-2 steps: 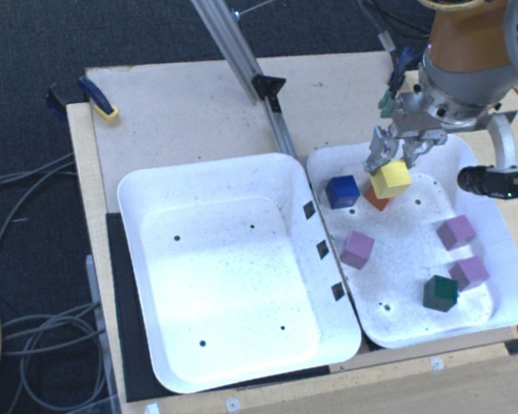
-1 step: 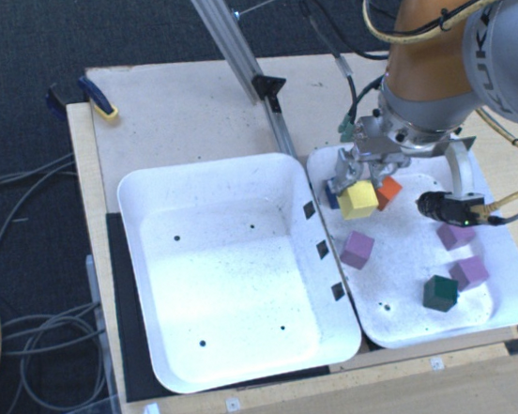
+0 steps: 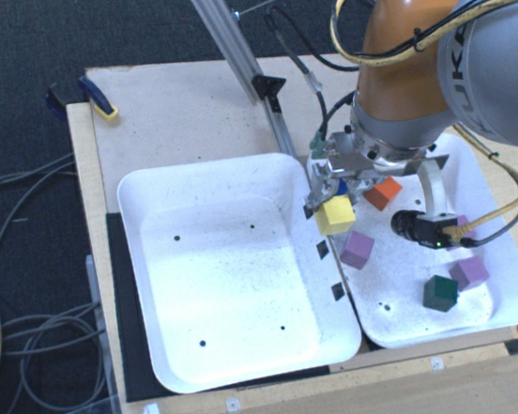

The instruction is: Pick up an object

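A grey robot arm with an orange band reaches in from the right and hangs over the right bin (image 3: pixel 507 292), one of two shallow white bins side by side on a wooden bench (image 3: pixel 180 108). Its gripper (image 3: pixel 334 203) sits low at that bin's left wall, right above a yellow block (image 3: pixel 338 215); whether the block is clamped or merely beneath cannot be told. An orange block (image 3: pixel 383 192) lies just behind, partly hidden by the wrist. A purple block (image 3: pixel 356 248) rests near the yellow one. Further right are a green block (image 3: pixel 439 293) and a second purple block (image 3: pixel 469 271), close together. A metal pole (image 3: pixel 236 43) slants across the bench behind. The left bin (image 3: pixel 139 193) stands beside.
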